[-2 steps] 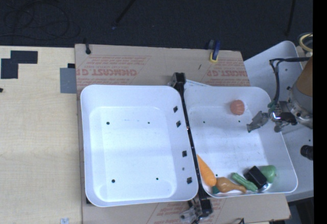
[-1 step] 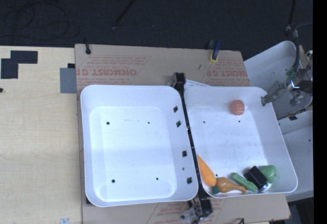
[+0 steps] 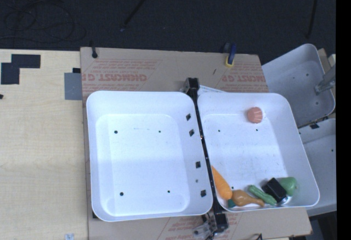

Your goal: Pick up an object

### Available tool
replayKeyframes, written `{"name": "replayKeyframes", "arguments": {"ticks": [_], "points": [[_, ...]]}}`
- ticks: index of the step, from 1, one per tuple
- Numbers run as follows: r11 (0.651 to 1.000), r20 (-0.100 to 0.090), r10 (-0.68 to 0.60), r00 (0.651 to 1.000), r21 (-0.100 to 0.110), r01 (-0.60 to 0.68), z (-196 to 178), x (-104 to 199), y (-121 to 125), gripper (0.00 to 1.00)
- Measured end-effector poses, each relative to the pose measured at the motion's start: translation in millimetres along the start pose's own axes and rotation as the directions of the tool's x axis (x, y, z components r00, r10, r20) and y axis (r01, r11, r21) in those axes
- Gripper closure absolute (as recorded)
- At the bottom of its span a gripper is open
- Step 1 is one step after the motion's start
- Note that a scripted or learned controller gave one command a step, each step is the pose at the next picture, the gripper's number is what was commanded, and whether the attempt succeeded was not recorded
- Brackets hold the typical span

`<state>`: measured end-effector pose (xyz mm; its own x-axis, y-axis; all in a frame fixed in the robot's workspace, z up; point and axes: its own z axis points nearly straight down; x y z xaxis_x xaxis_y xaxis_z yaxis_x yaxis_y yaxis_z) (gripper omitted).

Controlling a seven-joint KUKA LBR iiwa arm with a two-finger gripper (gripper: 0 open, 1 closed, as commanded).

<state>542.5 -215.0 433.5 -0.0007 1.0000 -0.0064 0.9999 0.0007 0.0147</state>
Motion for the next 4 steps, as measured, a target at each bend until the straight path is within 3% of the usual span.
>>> {"name": "replayKeyframes", "arguments": {"ticks": [1, 2, 3, 4], "points": [[1.0, -0.001, 0.0, 1.0, 0.004, 0.0, -111.6, -0.2, -23.3, 0.0], [1.0, -0.007, 0.002, 1.0, 0.017, -0.001, -105.7, 1.2, -66.5, 0.0], [1.0, -0.006, -0.003, 1.0, 0.018, 0.003, -115.0, 1.8, -63.6, 1.0], [1.0, -0.008, -0.002, 1.0, 0.021, 0.002, -73.7, 2.0, -46.9, 1.0]]}}
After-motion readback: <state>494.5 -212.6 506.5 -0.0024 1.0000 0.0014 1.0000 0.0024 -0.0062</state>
